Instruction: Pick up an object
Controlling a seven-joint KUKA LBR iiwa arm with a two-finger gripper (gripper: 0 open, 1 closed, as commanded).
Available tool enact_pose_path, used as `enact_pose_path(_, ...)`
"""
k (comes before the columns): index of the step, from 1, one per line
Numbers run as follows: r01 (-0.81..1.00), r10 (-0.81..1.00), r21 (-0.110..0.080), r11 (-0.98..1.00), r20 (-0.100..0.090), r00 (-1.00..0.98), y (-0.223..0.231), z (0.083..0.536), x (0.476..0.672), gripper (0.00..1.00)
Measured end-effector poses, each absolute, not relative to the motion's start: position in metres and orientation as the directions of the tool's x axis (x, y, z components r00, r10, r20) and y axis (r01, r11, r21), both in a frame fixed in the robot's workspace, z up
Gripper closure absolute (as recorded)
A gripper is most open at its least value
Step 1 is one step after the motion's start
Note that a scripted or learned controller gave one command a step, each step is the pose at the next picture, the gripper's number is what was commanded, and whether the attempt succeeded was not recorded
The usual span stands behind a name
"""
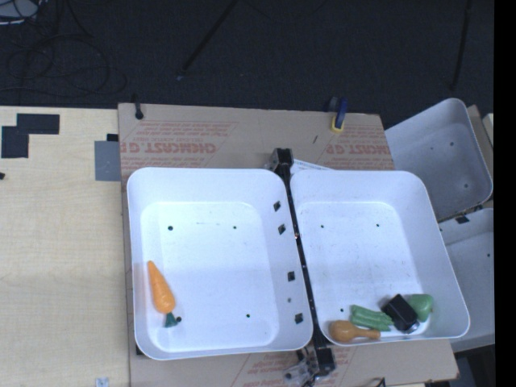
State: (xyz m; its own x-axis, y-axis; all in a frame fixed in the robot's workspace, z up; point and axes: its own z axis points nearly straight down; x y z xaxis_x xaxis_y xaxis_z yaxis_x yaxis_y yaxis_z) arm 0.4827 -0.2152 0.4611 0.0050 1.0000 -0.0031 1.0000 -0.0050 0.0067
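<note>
An orange carrot toy [160,289] with a small dark green top lies near the front left corner of the left bin [205,190]. In the front right corner of the right bin [363,188] sit a green pea pod toy [370,318], a black block [401,312], a light green piece [421,303] and a tan pear-shaped toy [351,331], close together.
Both bins rest on a cardboard sheet [242,139] on a pale wooden bench [56,240]. A tilted white tray [439,164] stands at the right. A blue and yellow clamp [339,113] sits at the cardboard's far edge.
</note>
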Motion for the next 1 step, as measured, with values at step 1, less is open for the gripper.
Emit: enact_pose_path(1,1.0,1.0,0.004,0.011,0.001,-0.011,-0.1138,0.4977,0.4766,1.0)
